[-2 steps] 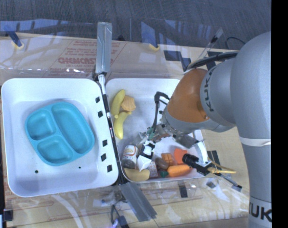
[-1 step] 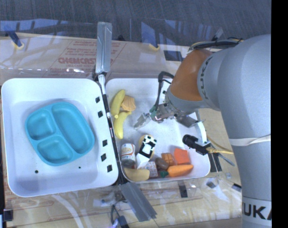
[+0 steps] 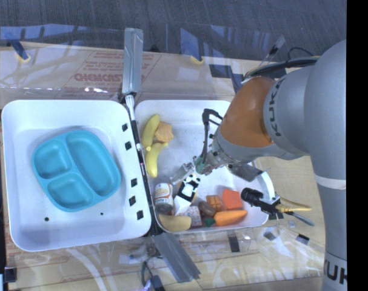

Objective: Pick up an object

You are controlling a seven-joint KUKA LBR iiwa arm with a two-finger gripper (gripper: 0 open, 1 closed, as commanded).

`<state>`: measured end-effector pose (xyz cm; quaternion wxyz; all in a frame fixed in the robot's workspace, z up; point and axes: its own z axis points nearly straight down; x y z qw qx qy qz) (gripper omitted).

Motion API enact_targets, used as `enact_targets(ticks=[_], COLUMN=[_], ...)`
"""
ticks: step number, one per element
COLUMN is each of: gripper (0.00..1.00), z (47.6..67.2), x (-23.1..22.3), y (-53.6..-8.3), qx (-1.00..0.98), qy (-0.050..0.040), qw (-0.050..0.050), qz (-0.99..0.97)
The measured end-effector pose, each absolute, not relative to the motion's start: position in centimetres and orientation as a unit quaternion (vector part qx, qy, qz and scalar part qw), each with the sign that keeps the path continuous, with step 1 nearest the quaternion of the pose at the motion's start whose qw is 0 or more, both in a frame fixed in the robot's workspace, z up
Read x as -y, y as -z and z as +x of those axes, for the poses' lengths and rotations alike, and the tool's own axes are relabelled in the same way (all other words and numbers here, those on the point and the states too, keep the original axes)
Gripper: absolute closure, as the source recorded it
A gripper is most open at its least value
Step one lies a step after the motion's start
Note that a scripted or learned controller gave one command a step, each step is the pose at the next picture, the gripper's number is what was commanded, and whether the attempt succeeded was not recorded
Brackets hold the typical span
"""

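Orange-banded arm is hovering its claw (image 3: 193, 176) just above the toy food beside the small can (image 3: 163, 194), right of the bananas (image 3: 151, 144); grip unclear, nothing visibly lifted yet.

I can see faint red letters (image 3: 97, 76) on the clear plastic sheet (image 3: 68, 65) that lies over the surface behind the left bin (image 3: 14, 162), but they are too pale and blurry for me to read for sure. The little can (image 3: 163, 195) in the right bin (image 3: 171, 109) has a label, and its words are too small for me to read.
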<state>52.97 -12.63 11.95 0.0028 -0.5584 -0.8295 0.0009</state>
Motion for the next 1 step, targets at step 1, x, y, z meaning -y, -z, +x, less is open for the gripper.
enact_targets(ticks=[1], gripper=[0.00], z=[51.83], x=[12.32], y=[-9.02], qx=[0.793], qy=[-0.0022], qw=[-0.002], qz=[-0.609])
